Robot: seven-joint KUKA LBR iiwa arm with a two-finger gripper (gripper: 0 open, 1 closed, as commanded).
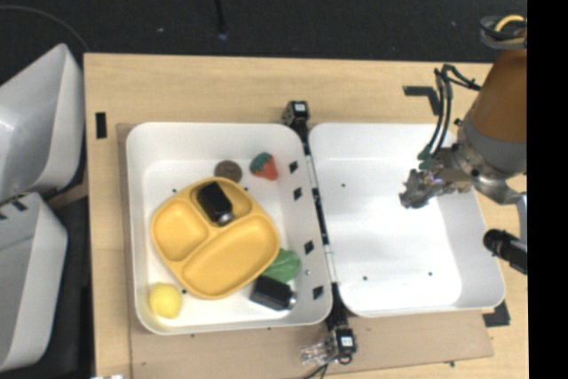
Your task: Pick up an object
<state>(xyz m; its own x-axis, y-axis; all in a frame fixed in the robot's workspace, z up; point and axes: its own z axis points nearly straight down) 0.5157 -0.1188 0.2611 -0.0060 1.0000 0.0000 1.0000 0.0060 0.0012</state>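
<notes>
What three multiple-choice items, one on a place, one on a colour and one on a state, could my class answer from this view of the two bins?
1. Where does the yellow divided plate lie?
A. in the left bin
B. in the right bin
C. on the bare bench

2. What colour is the ball near the left bin's lower corner?
A. blue
B. yellow
C. white

3. How does the black object sit relative to the plate?
A. under it
B. far from it, in the other bin
C. on it, in an upper compartment

Answers:
1. A, since the plate fills much of the left bin, while the gripper is over the right bin.
2. B, since the ball beside the plate's lower left edge is plainly yellow.
3. C, since the black object rests within the plate's upper compartment.
</notes>
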